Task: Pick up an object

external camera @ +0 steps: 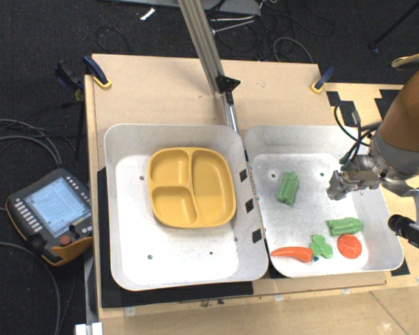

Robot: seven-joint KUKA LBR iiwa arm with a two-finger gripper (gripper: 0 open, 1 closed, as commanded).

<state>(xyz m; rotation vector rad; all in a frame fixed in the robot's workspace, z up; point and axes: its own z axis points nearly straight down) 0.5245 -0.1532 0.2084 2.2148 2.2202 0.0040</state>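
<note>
Hand [337, 187] hangs over right bin [304, 160], near its right wall, above open floor; nothing visible between fingers, spread cannot be told. Candidate toys loose in same bin: green piece [288, 188] mid-floor; green block [345, 225], red round [349, 246], small green [322, 246], orange pepper [293, 254] clustered at front edge. Left bin [126, 187] carries yellow divided plate [193, 187]. No legible writing.

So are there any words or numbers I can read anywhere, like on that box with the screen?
No text can be read here.
Pendant screen: it shows rows of lines, too small and blurred to read.
Pendant buttons: any marks are too small to read.
Yellow tray, white bins and toy food: no words or numbers on them.
</note>
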